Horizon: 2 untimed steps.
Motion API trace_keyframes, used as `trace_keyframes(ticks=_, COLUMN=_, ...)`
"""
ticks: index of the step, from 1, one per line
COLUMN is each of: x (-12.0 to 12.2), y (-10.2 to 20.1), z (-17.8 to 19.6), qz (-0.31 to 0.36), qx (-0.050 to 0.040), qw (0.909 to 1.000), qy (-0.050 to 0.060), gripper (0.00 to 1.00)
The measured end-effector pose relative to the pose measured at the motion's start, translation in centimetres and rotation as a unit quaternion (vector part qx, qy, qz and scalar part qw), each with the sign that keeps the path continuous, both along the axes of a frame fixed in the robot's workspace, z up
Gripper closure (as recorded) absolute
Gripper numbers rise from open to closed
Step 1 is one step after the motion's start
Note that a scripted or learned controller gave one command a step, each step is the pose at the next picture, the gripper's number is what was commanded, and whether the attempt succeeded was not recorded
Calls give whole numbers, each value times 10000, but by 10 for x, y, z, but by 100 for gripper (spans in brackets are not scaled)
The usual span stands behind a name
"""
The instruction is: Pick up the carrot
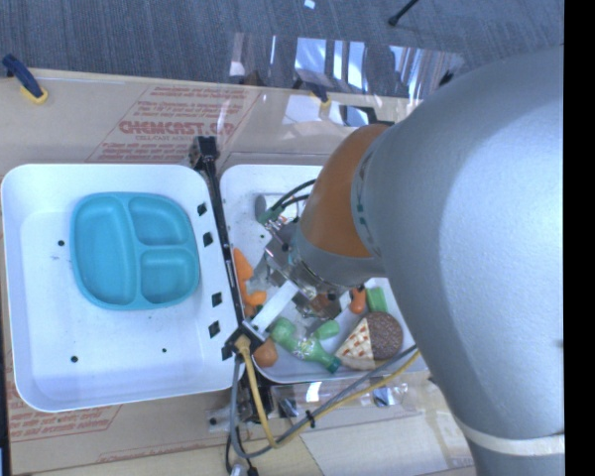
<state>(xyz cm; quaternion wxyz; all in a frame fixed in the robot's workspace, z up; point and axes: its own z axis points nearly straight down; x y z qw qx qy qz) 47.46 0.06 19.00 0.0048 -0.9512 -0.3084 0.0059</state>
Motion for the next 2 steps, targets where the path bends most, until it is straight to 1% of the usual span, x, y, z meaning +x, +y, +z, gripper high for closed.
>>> trace_keyframes(ticks=1, x=31, y=-45, z=1, qz=-459, qx=-9, qw=9989, qy=-27, gripper=0)
trace_keyframes(ticks=2, x=41, y=-94, z=-88, qz=-472, qx=-16, qw=9989, qy=20, gripper=0)
